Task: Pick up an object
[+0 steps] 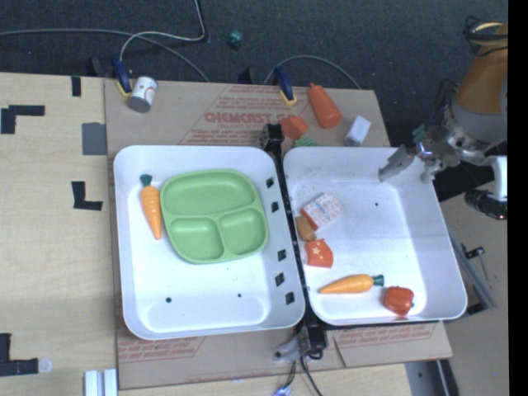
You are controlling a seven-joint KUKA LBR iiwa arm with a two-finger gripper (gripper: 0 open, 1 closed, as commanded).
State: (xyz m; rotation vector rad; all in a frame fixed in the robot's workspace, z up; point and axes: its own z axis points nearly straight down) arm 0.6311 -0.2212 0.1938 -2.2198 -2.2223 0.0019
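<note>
Two white bins are seen side by side: left bin [132,246], right bin [429,246]. A green divided plate [216,215] is sat in the left one, a carrot [151,209] just beside its left edge. Arm [483,81] is positioned at the right bin's upper right corner; gripper [410,160] is above the rim, nothing seen between it, open or closed cannot be told. Second carrot [349,285], red tomato [398,300], strawberry [318,254] are located low in the right bin.

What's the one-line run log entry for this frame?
gripper: above right white bin's upper right corner, holds nothing | orange toy carrot, red toy tomato: lying in bin | pick: not yet done
</note>
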